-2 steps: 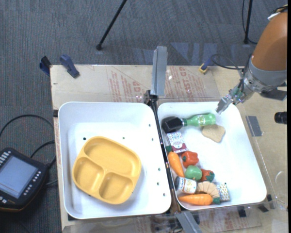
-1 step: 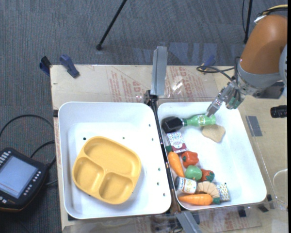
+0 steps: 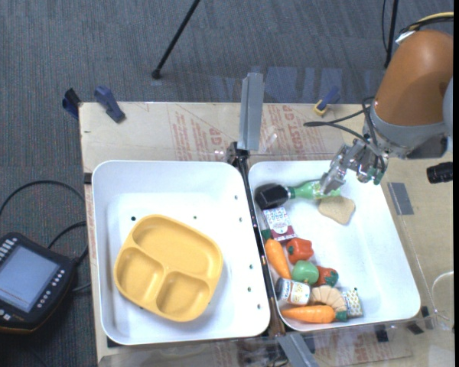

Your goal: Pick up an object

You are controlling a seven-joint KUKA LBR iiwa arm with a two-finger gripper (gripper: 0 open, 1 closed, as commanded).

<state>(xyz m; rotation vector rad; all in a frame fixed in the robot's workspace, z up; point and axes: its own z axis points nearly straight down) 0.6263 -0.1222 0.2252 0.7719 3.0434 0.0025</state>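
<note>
My gripper (image 3: pixel 355 171) hangs over the far part of the right bin (image 3: pixel 382 258), fingers spread and open, nothing between them. Its left finger (image 3: pixel 336 177) is just above the far end of a green bottle (image 3: pixel 306 191) with a black cap (image 3: pixel 269 196), lying on its side. A tan bread slice (image 3: pixel 336 209) lies just below the gripper. Along the bin's left wall and near edge lie a small red-labelled packet (image 3: pixel 278 222), a carrot (image 3: pixel 277 257), a red pepper (image 3: pixel 298 248), a green pepper (image 3: pixel 304 271), a small jar (image 3: pixel 293 290) and a second carrot (image 3: pixel 310 313).
The left bin (image 3: pixel 115 182) holds a yellow divided plate (image 3: pixel 168 266). A metal post (image 3: pixel 251 113) rises at the far end of the wall between the bins. The right half of the right bin's floor is bare white. A teach pendant (image 3: pixel 23 281) lies on the floor at the left.
</note>
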